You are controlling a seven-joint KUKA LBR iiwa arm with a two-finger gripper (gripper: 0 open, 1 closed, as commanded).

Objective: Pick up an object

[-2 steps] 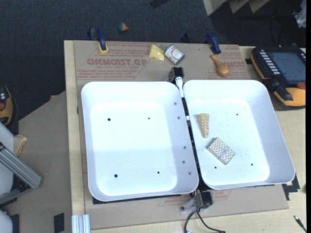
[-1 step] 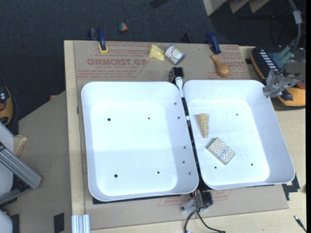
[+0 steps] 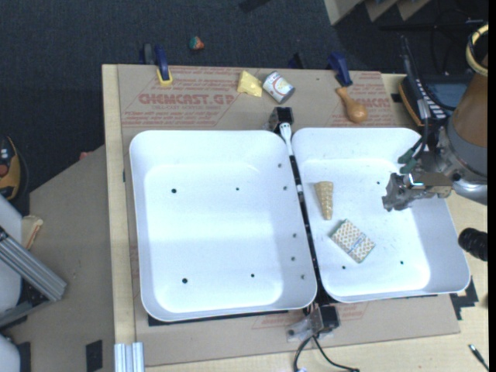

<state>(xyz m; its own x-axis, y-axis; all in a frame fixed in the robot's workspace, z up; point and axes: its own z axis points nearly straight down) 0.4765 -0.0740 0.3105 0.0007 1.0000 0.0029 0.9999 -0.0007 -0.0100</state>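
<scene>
In the right bin [image 3: 434, 273] lie two objects: a tan waffle cone [image 3: 324, 198] near the bin's left side, and just below it a small patterned packet [image 3: 353, 241], tilted. My gripper [image 3: 395, 195] hangs over the right part of that bin, to the right of the cone and well apart from both objects. Nothing shows between its fingers.
The left bin [image 3: 147, 231] sits beside the right one. On the board behind the bins lie a yellow wedge [image 3: 249, 84], a small can [image 3: 278, 87] and a wooden pear-shaped piece [image 3: 352, 105]. Blue clamps hold the back edge.
</scene>
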